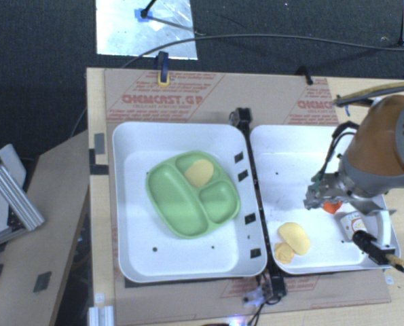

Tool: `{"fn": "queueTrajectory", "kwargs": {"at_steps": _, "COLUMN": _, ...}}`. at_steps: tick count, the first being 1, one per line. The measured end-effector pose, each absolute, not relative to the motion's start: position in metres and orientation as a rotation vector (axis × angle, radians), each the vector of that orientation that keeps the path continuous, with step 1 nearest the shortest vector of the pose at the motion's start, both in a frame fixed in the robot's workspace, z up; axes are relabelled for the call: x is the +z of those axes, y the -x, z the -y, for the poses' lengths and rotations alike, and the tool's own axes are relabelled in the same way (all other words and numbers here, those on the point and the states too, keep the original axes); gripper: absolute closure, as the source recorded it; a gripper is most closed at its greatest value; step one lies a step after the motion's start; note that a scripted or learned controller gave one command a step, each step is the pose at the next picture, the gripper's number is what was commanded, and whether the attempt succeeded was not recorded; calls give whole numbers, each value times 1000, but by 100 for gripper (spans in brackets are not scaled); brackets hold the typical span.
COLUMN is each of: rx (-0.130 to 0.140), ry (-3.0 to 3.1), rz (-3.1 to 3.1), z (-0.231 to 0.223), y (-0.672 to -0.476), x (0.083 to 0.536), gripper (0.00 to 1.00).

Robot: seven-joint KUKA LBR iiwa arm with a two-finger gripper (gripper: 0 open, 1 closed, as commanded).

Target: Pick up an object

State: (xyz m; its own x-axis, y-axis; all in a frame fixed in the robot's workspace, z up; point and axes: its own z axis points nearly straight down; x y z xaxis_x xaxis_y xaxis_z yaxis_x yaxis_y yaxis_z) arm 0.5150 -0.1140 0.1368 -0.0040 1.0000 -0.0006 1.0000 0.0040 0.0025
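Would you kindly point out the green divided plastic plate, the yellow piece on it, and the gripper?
Green divided plastic plate [178,206]: camera view, large bare compartment.
Yellow piece [200,172]: camera view, its middle.
Gripper [322,197]: camera view, fingertip end.

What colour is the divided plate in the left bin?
Light green divided plate, seen clearly in the camera view.

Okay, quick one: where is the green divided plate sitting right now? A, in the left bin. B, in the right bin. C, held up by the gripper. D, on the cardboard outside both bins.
A: the green divided plate lies flat on the floor of the left bin, with a yellow piece in one of its compartments.
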Motion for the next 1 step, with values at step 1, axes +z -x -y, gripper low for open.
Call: {"fn": "queueTrajectory", "kwargs": {"at_steps": 1, "rx": 3, "ry": -2215, "rz": -2224, "z": 116, "y": -518, "x": 179, "gripper": 100}}
